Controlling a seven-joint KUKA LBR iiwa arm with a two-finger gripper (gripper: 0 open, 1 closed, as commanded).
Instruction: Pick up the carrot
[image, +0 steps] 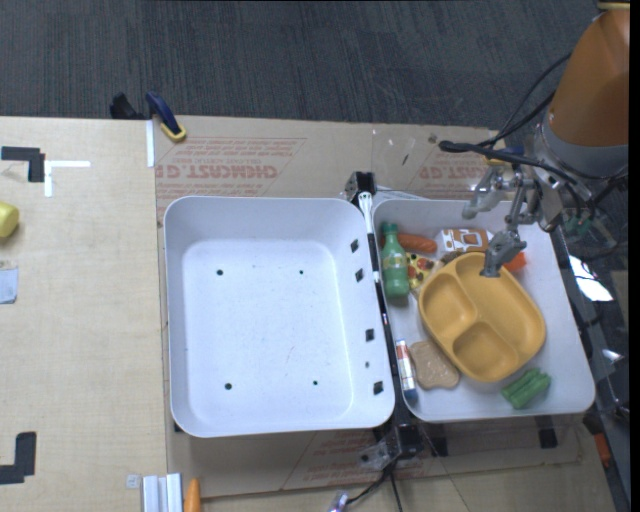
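1. Carrot (420, 242) lies at the back of the right bin (570, 390), beside the green bottle (394, 266), not yet lifted.
2. Gripper (497, 255) hangs over the yellow tray (484, 320), apart from the carrot; whether it is wide or narrow I cannot tell.
3. Reaching and grasping remain.

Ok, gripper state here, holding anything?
Gripper: over the right bin at the yellow tray's far rim; open or closed cannot be told, nothing visibly held.
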